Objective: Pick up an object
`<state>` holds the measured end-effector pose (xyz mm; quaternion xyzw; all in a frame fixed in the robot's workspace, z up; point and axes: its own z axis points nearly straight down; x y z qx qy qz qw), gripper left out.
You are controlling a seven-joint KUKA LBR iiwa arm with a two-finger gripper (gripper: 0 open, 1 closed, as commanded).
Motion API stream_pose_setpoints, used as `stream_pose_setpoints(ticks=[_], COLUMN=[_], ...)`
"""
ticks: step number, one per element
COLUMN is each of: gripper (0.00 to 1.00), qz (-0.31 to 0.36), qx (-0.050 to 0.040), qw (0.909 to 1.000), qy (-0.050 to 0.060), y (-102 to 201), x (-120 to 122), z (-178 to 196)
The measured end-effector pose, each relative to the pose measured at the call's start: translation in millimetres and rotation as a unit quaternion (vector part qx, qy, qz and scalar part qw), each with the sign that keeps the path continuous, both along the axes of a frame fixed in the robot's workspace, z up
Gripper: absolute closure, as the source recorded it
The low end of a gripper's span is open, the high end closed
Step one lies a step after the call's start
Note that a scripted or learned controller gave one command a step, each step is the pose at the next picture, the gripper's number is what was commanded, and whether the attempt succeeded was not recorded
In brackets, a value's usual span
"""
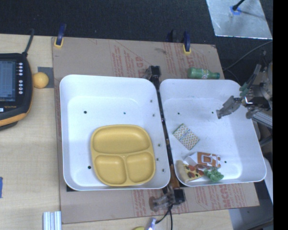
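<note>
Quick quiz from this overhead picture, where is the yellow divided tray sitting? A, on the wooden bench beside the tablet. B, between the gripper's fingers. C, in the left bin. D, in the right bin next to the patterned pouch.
C: the yellow divided tray lies flat on the floor of the left bin, while the gripper is over the right bin.

At the right edge of the camera view, the grey metal two-finger gripper [229,108] presents as a cluster of dull grey and silver parts. One slim dark-grey finger [225,109], tapered and flat-sided, projects from the body. The gripper body behind it is pale grey with darker recesses and a small green marking near its top. Thin dark cables run along its upper part. Detail is blurred; no screws can be made out.
</note>
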<state>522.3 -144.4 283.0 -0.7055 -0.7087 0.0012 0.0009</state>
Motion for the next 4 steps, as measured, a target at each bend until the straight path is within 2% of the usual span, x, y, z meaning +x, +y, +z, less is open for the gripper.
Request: stream_pose_setpoints(ticks=[1, 2, 3, 4], gripper=[0.0, 0.0, 0.0, 0.0], qz=[0.001, 0.0, 0.001, 0.001], qx=[-0.0005, -0.0007, -0.0005, -0.0002], qw=[1.0, 1.0, 1.0, 1.0], qy=[0.001, 0.001, 0.0, 0.001], y=[55.7, 44.4, 88.0, 97.4], x=[108.7, 97.1, 73.0, 67.9], z=[-92.5, -147.9, -90.8, -91.4])
